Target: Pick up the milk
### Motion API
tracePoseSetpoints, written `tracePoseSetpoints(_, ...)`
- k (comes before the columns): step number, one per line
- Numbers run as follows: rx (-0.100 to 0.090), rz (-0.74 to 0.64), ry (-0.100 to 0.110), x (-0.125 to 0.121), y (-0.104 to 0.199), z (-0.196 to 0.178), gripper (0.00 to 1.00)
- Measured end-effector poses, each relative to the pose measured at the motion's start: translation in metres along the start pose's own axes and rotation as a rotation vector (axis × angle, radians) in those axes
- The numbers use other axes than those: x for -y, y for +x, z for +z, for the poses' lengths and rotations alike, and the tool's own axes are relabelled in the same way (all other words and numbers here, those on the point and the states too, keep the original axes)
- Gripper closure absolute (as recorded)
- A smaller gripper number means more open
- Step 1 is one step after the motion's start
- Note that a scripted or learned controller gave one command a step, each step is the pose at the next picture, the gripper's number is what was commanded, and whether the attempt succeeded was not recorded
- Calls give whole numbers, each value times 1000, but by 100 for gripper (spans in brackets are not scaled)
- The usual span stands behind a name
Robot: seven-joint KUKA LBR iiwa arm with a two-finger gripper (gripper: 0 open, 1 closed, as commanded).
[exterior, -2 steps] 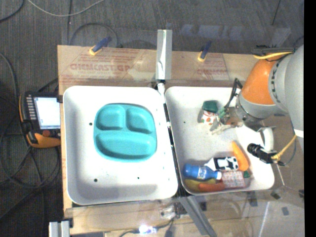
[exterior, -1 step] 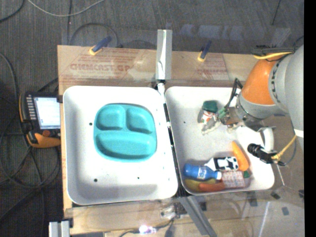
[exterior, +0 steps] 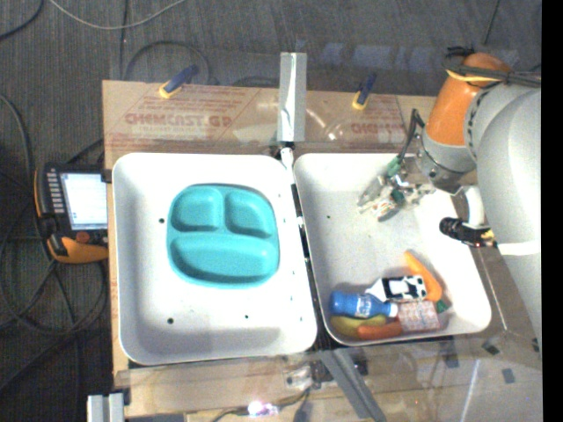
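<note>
The milk (exterior: 404, 287) is a small white carton with black patches. It lies on its side in the right bin (exterior: 352, 236), near the front right corner, among other food items. My gripper (exterior: 376, 204) hangs over the back half of that bin, well behind the milk, its fingers pointing left and down. They look spread apart, with nothing between them.
Around the milk lie a blue bottle (exterior: 359, 305), an orange carrot (exterior: 426, 274), a reddish packet (exterior: 419, 317) and a yellow item (exterior: 350, 326). The left bin (exterior: 141, 315) holds a teal divided plate (exterior: 223, 234). A handheld pendant (exterior: 75, 209) sits at the far left.
</note>
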State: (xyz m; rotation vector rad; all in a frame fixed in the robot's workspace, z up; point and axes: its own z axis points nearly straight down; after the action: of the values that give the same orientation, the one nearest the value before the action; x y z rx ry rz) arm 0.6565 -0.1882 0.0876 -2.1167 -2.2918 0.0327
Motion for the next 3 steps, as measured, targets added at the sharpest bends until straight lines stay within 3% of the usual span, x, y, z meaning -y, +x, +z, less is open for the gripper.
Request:
tracePoseSetpoints(1, 7, -127, -26, 13, 58, -29, 0)
tracePoseSetpoints(2, 5, 55, -38, 13, 79, -2, 0)
tracePoseSetpoints(3, 9, 52, -41, 11, 78, -10, 100)
